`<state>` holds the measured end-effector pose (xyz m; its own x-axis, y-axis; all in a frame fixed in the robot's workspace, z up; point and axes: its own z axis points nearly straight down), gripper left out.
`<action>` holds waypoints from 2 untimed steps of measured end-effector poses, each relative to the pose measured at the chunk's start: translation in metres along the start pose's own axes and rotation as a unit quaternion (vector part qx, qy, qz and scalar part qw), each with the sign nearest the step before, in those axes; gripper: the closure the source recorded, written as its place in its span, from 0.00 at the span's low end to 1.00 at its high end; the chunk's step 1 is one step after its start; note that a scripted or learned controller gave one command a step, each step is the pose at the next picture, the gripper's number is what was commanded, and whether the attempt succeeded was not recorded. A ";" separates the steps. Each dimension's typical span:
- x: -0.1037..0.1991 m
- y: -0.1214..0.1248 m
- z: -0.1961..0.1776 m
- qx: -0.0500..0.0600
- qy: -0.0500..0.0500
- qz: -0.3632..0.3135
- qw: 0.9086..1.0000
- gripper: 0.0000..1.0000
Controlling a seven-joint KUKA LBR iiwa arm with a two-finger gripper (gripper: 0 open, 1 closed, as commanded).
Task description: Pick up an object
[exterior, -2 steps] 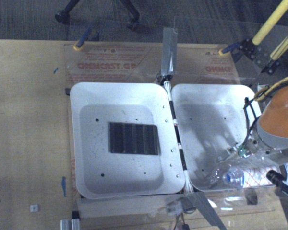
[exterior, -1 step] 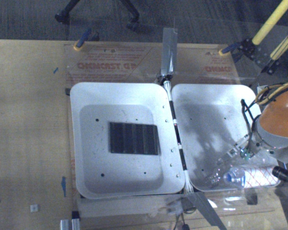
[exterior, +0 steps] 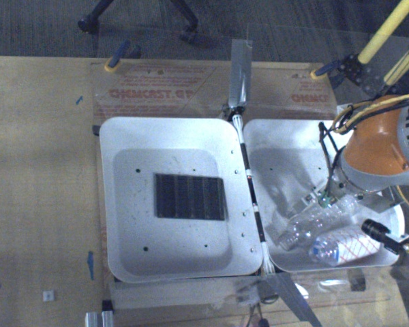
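The labelled bottle (exterior: 344, 246) lies at five o'clock in the right bin (exterior: 273, 142) – the gripper (exterior: 325, 197) – jaw state untellable – should descend squarely over a bottle's middle

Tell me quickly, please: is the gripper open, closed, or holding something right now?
Gripper: cannot be told. It sits low in the right bin, just above the clear plastic bottles, and this view does not settle its state.

1 fixed camera looks down at a slant from above the bench (exterior: 41, 182), seeing both white bins (exterior: 116, 182) whole; the arm (exterior: 375, 148) enters from right.
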<state>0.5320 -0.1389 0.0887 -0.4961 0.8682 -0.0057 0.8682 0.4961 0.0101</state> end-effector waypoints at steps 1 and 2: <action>-0.002 0.002 -0.012 -0.004 -0.003 0.001 1.000 1.00; -0.026 0.057 -0.088 0.003 0.001 -0.040 0.999 1.00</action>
<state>0.5931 -0.1332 0.1777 -0.5638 0.8259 -0.0038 0.8259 0.5638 0.0031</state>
